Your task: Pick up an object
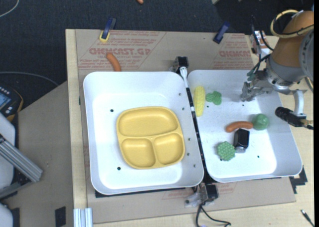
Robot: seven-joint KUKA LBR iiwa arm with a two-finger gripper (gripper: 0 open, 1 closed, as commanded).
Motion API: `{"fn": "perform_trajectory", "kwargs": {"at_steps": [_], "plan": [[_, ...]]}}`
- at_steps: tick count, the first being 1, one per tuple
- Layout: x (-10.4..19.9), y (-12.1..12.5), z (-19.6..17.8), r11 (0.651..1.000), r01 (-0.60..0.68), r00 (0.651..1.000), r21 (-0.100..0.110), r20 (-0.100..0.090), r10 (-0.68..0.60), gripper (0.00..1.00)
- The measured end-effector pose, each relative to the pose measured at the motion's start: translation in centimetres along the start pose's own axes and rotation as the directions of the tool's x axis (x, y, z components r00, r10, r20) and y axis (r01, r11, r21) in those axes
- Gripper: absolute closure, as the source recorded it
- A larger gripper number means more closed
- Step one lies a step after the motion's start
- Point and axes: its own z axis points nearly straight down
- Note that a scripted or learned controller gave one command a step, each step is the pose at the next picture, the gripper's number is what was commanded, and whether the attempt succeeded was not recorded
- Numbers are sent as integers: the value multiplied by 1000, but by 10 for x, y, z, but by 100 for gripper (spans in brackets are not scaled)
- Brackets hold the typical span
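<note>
Objects for picking, none yet lifted: a yellow plastic corn cob, a green leafy toy, an orange sausage, a green ball, a black block and a green knobbly disc, all lying in the right-hand shallow white bin. The tool is poised over that bin's far edge with nothing seen in it, and whether it is released or clenched cannot be told; the whole grasp is judged outstanding. A yellow three-compartment tray is held in the left-hand white bin, both bins resting on a board-covered bench above dark carpet.

Cardboard-topped bench carries two white bins — left bin, right bin — plus an orange sausage.
</note>
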Motion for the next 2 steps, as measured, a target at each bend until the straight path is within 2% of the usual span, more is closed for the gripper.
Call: {"fn": "perform_trajectory", "kwargs": {"at_steps": [1, 2], "plan": [[7, 8, -49, 1000, -1, 1000, -7, 2, 1, 100], [12, 6, -112, 1000, -1, 1000, -8, 2, 1, 100]]}}
